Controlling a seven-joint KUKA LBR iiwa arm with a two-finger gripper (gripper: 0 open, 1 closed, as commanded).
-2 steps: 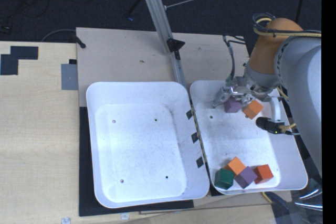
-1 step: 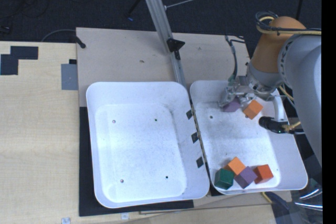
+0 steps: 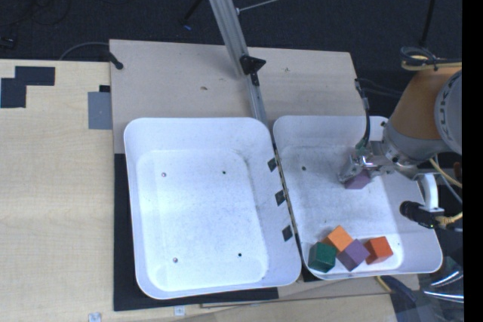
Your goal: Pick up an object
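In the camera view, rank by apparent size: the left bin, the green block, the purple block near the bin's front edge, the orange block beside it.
1. left bin, largest by far.
2-4. purple block, green block and orange block look much alike; I won't rank them.

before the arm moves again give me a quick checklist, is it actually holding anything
1. Gripper over the right bin: ok.
2. Purple block at the fingertips: ok, it sits right under them.
3. Block truly clamped between the fingers: cannot tell, the wrist hides the contact.
4. Block lifted off the bin floor: cannot tell from this slant.
5. Other blocks out of the way: ok; green block, orange block, second purple block and red-orange block cluster at the near edge.
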